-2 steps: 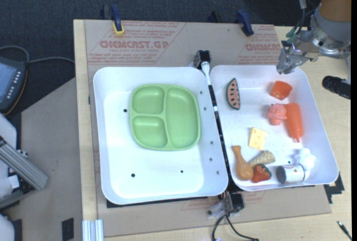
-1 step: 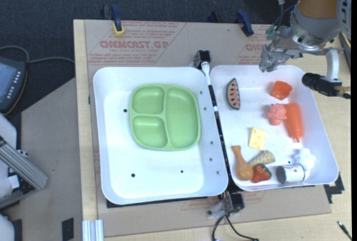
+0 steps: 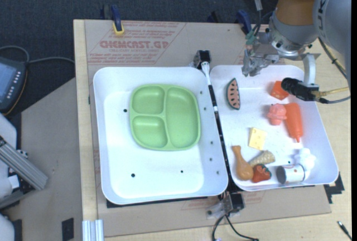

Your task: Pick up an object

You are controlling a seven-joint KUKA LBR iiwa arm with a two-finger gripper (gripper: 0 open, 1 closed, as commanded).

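**Pick not started – gripper up over far edge of right bin**

Nearest cam: front corner of right bin (image 3: 329,170), w/ a chicken drumstick (image 3: 241,163), red piece (image 3: 260,174) and white-and-black cylinder (image 3: 291,173) bunched together. Further back: cheese wedge (image 3: 257,138), pink toy (image 3: 276,114), carrot (image 3: 294,120), orange block (image 3: 278,90), watermelon slice (image 3: 233,94). Left bin (image 3: 106,123) has a green divided plate (image 3: 165,117).

Gripper (image 3: 252,68) hangs over right bin's far-left edge, just beyond the watermelon slice. Nothing seen between its tips; open/closed – can't tell.

Progress: approx nil. All items lie in bins. Left to do: descend, grasp, lift.
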